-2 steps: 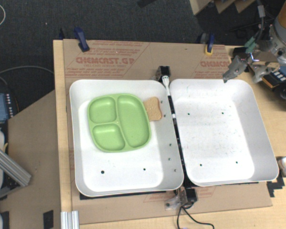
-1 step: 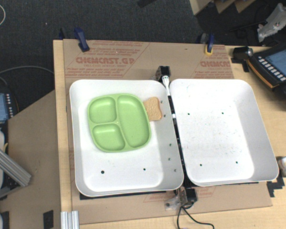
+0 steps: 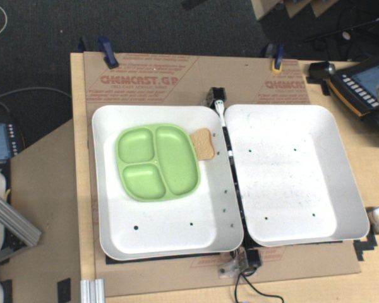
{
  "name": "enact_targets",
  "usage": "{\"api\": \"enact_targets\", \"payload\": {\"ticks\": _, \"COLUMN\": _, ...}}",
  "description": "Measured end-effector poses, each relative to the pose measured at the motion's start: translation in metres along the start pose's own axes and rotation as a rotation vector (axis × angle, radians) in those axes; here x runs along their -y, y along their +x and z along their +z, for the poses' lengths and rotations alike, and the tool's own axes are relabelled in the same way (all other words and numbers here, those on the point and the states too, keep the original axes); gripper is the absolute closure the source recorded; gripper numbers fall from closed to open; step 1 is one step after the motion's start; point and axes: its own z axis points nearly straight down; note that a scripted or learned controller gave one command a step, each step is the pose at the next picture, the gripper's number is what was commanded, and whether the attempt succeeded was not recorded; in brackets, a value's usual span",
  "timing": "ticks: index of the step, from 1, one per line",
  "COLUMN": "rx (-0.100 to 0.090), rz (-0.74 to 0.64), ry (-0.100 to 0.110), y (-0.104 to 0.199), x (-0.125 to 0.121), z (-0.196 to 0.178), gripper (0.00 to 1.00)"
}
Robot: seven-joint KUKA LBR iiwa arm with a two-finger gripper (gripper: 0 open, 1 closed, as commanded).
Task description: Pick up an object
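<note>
**Two bins, plate and cracker-like piece in the left one**

Bench (image 3: 145,74): brown board, red lettering. Right bin (image 3: 290,175): white, dark specks on floor. Left bin (image 3: 158,232): white, holds a green divided plate (image 3: 158,163), three compartments, lying flat in upper half. Small tan rectangular piece (image 3: 203,144), toast- or cracker-like, sits just beside plate's right rim, apparently touching; exact identity hard to tell. Gripper state: cannot tell.
</note>
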Motion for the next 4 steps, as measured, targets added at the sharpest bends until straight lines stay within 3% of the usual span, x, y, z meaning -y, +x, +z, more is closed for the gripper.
{"api": "enact_targets", "payload": {"ticks": 1, "rx": -0.003, "rz": -0.026, "ry": 0.002, "y": 0.166, "x": 0.01, "z": 0.002, "gripper": 0.0}}
{"api": "enact_targets", "payload": {"ticks": 2, "rx": -0.002, "rz": -0.017, "ry": -0.001, "y": 0.245, "x": 0.01, "z": 0.002, "gripper": 0.0}}
{"api": "enact_targets", "payload": {"ticks": 3, "rx": -0.001, "rz": -0.009, "ry": -0.005, "y": 0.24, "x": 0.009, "z": -0.009, "gripper": 1.0}}
{"api": "enact_targets", "payload": {"ticks": 4, "rx": 0.004, "rz": -0.008, "ry": 0.016, "y": 0.257, "x": 0.011, "z": 0.125, "gripper": 1.0}}
